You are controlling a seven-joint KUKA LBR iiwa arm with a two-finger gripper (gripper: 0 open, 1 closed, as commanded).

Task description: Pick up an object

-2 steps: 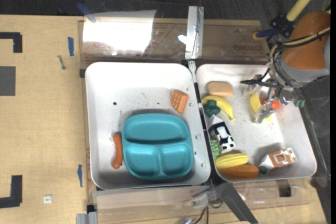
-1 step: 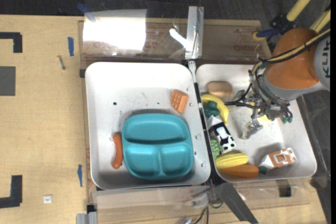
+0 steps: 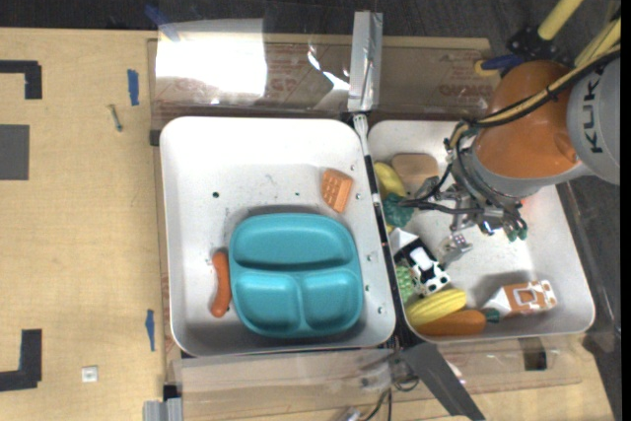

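- "KU" is about all you can read on the grey arm [image 3: 596,128] with its orange band; the rest is cut off at the frame edge.
- Two-finger gripper [image 3: 459,242] hangs over the right white bin [image 3: 567,256]; honestly can't tell if it's open or closed, cables clutter it.
- Black-and-white cow toy [image 3: 424,269] sits just below-left of it, beside a yellow banana [image 3: 437,303].
- Left white bin [image 3: 197,163] holds a teal divided plastic tray [image 3: 294,273].

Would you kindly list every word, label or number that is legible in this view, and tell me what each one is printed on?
"KU": dark letters on the grey arm, cut off at the edge.
Faint reddish print on the cardboard behind the bins: too blurred to read.
Markings on the small orange and white box: too small to read.
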